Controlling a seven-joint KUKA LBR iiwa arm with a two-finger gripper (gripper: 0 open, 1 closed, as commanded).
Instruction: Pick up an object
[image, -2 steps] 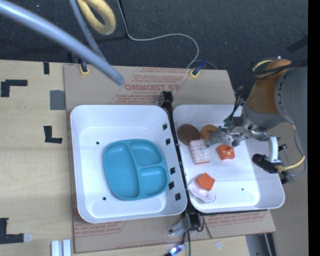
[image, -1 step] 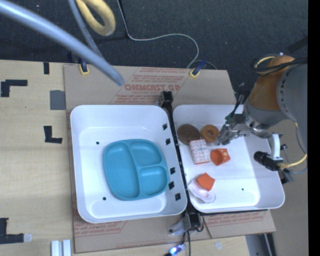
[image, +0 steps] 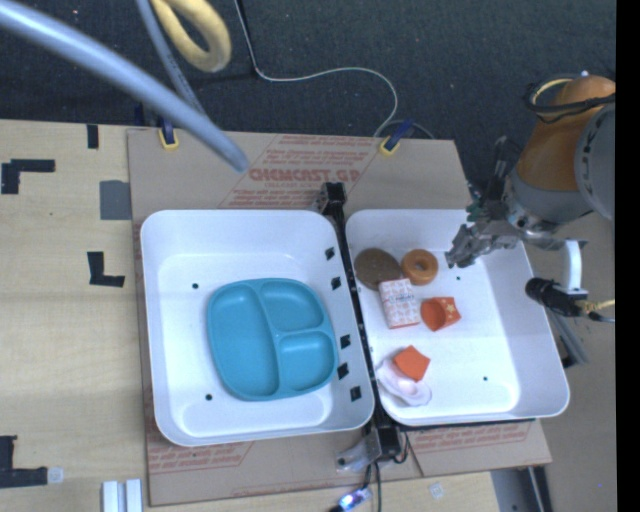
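A: Where is the arm right now?

B: The gripper (image: 462, 250) hangs at the upper right of the frame, over the top edge of the right bin (image: 520, 330). I cannot tell how the claw stands from this angle; nothing is visibly caught in it.

A: And the things it could take?

B: All in that right bin. A brown disc (image: 377, 266) and a tan ring (image: 420, 266) sit near the top, the ring just left of the claw. Below them a small pink box (image: 399, 302) lies beside an orange-red piece (image: 440, 313), and lower down an orange block (image: 411, 362) rests on a white lump (image: 400, 386). The left bin (image: 170, 300) carries a blue divided tray (image: 271, 336).

A: What might spoil the pick?

B: I'd judge the crowding the main risk: the ring, disc and box lie close together, so a descent could nudge a neighbour or pinch two at once. The ring may also roll or slip, and the bin wall is near the claw
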